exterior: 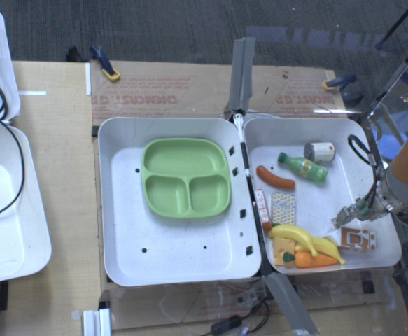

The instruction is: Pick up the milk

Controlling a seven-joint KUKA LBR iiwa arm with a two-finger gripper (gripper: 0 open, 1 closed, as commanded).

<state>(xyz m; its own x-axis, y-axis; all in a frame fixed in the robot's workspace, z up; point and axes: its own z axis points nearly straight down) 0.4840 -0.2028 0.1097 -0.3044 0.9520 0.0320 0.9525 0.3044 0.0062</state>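
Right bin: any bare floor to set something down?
Right bin: bare patch mid-floor between the green bottle, cracker pack and gripper. Crowded along the front: banana, carrot, milk carton.

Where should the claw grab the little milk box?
Probably across the two long flat sides of the milk box, coming straight down. It lies flat near the right bin's lower right corner, apart from the banana, so the top is open. The claw hangs just above it.

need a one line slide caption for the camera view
Gripper low in the right bin, beside the milk carton at its right edge; green divided plate in the left bin.
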